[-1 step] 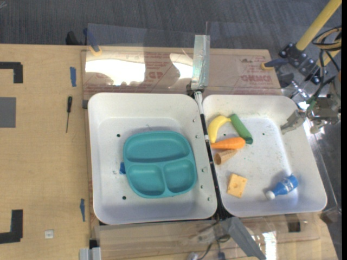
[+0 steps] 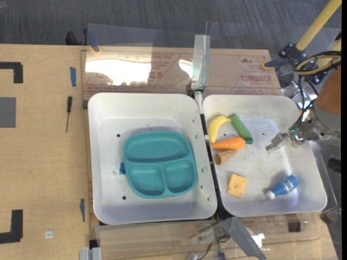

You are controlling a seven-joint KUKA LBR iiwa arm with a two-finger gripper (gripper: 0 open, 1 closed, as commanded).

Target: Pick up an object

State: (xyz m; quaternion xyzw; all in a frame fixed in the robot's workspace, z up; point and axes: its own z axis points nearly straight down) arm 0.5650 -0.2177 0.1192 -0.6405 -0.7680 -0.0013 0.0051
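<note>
Bench, two white bins; my gripper [image 2: 277, 141] hovers over right bin [image 2: 320, 199], jaws apart, nothing held. Approach step; next, descend on blue bottle [image 2: 283, 187].

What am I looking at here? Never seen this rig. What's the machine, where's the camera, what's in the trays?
One fixed camera looks down at a slant on a bench with two shallow white bins. The machine is a robot arm reaching in from the right; its end effector hangs over the right bin, with nothing visibly between its fingers. The left bin holds a teal divided plate. The right bin holds toy food: a banana, a green vegetable, a carrot, a brown cone-shaped piece, a cheese wedge, plus a small blue bottle. The job is to pick up one object.
</note>
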